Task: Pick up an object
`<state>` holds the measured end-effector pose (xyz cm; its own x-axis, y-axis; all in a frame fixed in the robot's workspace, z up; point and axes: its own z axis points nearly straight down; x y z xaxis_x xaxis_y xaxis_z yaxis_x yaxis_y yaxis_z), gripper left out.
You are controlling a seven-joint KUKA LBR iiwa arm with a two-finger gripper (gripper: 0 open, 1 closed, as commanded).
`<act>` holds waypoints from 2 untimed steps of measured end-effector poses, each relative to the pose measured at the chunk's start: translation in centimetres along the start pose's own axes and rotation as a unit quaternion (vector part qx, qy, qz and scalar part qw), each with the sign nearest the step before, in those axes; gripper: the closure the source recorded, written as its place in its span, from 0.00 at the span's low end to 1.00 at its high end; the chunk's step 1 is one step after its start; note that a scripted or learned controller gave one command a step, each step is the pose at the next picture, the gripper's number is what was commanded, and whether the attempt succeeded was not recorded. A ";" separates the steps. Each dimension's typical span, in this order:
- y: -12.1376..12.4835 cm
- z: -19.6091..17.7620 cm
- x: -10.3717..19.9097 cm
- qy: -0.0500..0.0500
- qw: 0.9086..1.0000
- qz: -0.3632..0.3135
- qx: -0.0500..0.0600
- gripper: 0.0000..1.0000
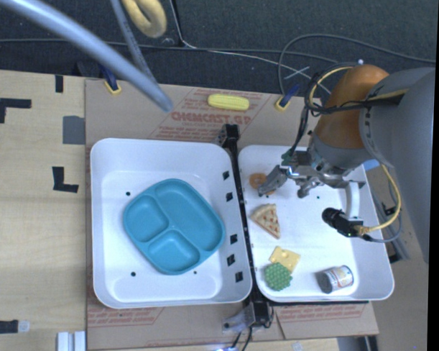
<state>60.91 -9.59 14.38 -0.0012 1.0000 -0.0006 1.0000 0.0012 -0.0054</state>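
Over the far-left corner of the right bin (pixel 311 239), poised low on the grey arm (pixel 351 104) with the gripper (pixel 287 184) tilted toward the divider. Fingers (pixel 272 182) set apart, with nothing visible between them. Just beside the left fingertip, perhaps touching it: a small brown piece (pixel 257 181), hard against the bin's left wall and too small to name.

Nearer the camera in the same bin: a tan wedge (pixel 267 219), a yellow block (pixel 284 258) touching a green round piece (pixel 277 276), and a silver can (pixel 335 278) on its side by the near-right corner. Resting in the left bin (pixel 111 203): a blue divided tray (pixel 173 225). Lying outside both bins, on the cardboard beyond them: a yellow piece (pixel 228 102).

Judged to be the approach step, with no grasp made yet and the brown piece the likeliest target, the wedge a second candidate.

Called for next: shifting slightly left so as to straddle the brown piece rather than sit beside it, then lowering to the bin floor, closing, and lifting straight up. Worth watching: little room between that piece and the wall for the outer finger, so a real chance of nudging it away or closing on nothing.
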 end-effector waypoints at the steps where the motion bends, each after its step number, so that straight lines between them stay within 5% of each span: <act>1: -0.1 5.3 0.1 0.000 1.000 0.000 -0.001 0.00; 2: 0.0 4.1 0.1 0.000 1.000 -0.001 -0.001 1.00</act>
<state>60.85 -9.45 10.25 -0.0030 1.0000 -0.0005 1.0000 0.0030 -0.0035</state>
